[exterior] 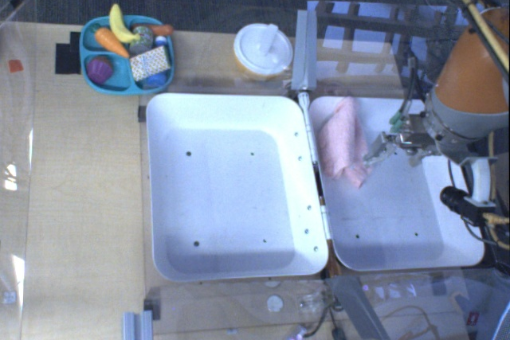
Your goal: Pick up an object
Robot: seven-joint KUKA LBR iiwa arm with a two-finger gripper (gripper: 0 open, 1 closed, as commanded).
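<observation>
A pink rolled cloth lies in the right bin, against its left wall near the back. My gripper hangs over the right bin just to the right of the cloth, its fingertips close to the cloth's lower right edge. The fingers look slightly apart, with nothing seen between them. The orange-banded arm reaches in from the right.
The left bin sits beside the right one. Beyond it on the bench stand a blue tray of toy food and a white lidded bowl. A metal frame rises behind the right bin.
</observation>
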